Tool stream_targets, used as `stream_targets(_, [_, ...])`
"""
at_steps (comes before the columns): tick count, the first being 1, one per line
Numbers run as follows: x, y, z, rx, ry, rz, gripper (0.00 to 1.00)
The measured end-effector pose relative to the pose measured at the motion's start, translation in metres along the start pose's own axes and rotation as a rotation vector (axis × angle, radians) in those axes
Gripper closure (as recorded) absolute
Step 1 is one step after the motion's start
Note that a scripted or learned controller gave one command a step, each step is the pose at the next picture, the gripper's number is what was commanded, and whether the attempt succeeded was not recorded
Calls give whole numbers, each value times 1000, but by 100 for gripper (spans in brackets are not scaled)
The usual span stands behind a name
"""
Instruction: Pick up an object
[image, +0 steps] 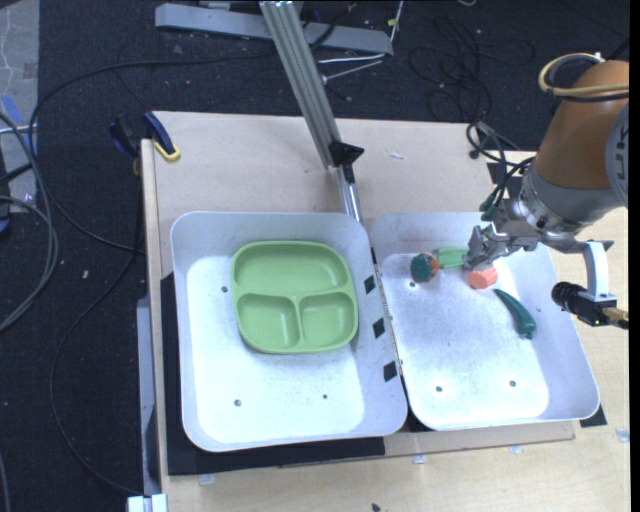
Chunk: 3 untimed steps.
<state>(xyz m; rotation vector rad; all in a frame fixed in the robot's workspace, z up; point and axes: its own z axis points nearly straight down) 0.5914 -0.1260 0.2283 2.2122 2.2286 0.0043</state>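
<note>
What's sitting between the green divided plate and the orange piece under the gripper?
In the camera view, the bins' adjoining rims, then a small round green-and-orange ball lie between the green plate and the orange piece.

Left white bin (200, 400): landmark. Green three-compartment plate (296, 297) lies inside it, toward far half. Aluminium bar (308, 85) slants up behind its far right corner. Blue-yellow clamp (160, 138) on bench (240, 160) beyond its far left corner. Black cables (70, 200) on dark floor to its left.

Light wood bench (250, 160) carries two white bins side by side: left bin (200, 390), right bin (560, 395).
</note>
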Motion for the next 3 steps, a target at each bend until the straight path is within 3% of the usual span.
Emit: stream_targets(3, [172,12,-13,0,1,-1,100])
